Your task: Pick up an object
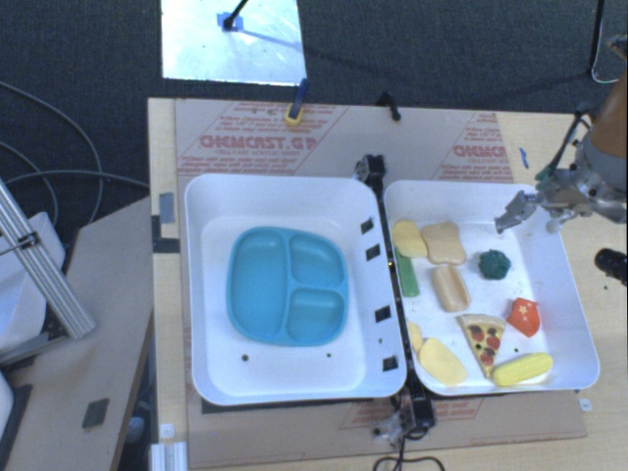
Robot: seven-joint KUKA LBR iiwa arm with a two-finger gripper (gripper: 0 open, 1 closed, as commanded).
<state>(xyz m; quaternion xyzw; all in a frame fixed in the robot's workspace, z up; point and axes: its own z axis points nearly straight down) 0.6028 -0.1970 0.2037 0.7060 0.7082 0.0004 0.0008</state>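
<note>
The right bin (pixel 561 263) holds several toy foods: a slice of toast (pixel 444 242), a hot dog bun (pixel 450 287), a pizza slice (pixel 483 341), a dark green broccoli piece (pixel 494 263), a red pepper (pixel 524 316), a yellow corn cob (pixel 522 368), a green pickle (pixel 407 276) and pale yellow pieces (pixel 442 363). My gripper (pixel 534 211) hovers over the bin's far right corner, above and right of the broccoli. Its fingers (pixel 511 212) are spread apart with nothing between them.
The left bin (pixel 206 263) holds a light blue divided plate (pixel 288 286). A black clip divider (pixel 381 253) joins the two bins. A shiny metal sheet (pixel 234 27) lies beyond the bench. Cables run along the left side.
</note>
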